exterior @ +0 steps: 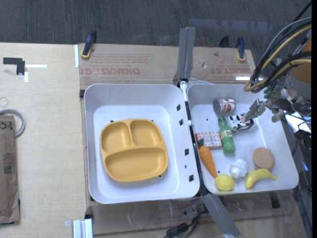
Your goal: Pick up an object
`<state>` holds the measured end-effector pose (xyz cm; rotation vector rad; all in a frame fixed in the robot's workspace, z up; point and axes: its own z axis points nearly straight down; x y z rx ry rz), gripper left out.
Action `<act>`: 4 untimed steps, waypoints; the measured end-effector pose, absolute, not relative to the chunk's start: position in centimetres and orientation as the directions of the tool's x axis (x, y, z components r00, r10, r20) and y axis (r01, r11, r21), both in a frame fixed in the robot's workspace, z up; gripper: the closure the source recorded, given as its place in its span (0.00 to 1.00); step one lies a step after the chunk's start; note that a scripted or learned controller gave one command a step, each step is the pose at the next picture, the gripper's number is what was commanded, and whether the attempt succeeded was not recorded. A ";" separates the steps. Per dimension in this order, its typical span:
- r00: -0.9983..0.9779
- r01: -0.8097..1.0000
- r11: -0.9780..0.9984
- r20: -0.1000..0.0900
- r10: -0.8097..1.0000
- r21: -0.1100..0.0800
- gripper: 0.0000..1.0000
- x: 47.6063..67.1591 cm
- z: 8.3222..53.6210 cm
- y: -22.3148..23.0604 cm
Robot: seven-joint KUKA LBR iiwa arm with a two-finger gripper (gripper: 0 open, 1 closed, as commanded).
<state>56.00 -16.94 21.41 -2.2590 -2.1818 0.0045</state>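
The right bin holds several objects. A red and silver can lies at the back. In front of it are a green bottle, a small red and white box and a black and white toy. Along the front lie a carrot, a lemon, a white crumpled item, a banana and a brown round disc. My gripper reaches in from the right, low over the bin, just up and right of the black and white toy and right of the can.
The left bin holds a yellow divided plate. A grey divider stands between the bins at the back. Cables hang at the upper right above the arm. A brown paper bag lies on the bench at far left.
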 end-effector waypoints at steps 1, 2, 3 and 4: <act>0.057 0.998 -0.057 -0.003 0.998 0.008 0.00 57.5 9.6 -12.6; 0.060 0.998 -0.060 -0.002 0.998 0.008 1.00 57.5 10.5 -12.6; -0.025 1.000 0.024 -0.003 1.000 -0.001 1.00 60.4 20.3 -9.4; -0.088 0.996 0.088 -0.002 0.996 -0.003 1.00 57.6 19.0 0.6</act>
